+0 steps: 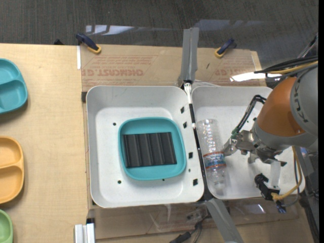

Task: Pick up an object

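Cam view from above: clear crushed plastic water bottle w/ red-blue label (211, 153) lies lengthwise in the right white bin (223, 99), against its left wall. Grey arm w/ orange band (281, 114) hangs over that bin, jaws (234, 145) just beside the bottle, maybe touching it. Can't tell if they're apart or together. Left white bin (101, 135) has a teal tray w/ dark ribbed insert (151, 148).

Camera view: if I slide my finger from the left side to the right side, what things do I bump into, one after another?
Teal plate → teal tray with dark ridges in the left bin → clear plastic bottle in the right bin → robot arm.
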Controlling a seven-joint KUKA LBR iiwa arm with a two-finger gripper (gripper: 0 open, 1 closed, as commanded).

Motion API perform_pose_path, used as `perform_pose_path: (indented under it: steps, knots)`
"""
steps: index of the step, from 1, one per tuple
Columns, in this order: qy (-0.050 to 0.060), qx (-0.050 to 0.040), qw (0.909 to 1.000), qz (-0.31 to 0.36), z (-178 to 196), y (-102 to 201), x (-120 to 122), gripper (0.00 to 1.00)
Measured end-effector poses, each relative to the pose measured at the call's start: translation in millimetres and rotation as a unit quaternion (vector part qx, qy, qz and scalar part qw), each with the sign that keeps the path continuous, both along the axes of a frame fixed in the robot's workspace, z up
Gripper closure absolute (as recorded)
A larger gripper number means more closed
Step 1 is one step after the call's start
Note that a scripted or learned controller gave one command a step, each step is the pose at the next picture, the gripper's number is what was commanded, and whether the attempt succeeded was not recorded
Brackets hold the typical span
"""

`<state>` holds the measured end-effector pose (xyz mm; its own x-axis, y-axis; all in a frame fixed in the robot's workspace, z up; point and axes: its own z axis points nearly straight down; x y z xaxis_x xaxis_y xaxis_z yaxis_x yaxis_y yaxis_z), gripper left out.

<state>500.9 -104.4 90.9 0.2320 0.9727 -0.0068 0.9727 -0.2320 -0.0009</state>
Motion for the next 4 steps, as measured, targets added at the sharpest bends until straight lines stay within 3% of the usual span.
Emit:
perform_pose_path:
  steps: [1, 2, 3, 4]
  knots:
    - [-0.001, 0.0020, 0.9980, -0.064, 68.9, -86.8, 16.4, 0.00]
    - [0.001, 0.0031, 0.9949, -0.101, 37.0, -13.6, 32.7, 0.00]
    - [0.001, 0.0029, 0.9883, -0.152, 16.8, -57.7, 23.4, 0.00]
    - [0.000, 0.0023, 0.9944, -0.105, 86.6, -88.4, -2.0, 0.00]
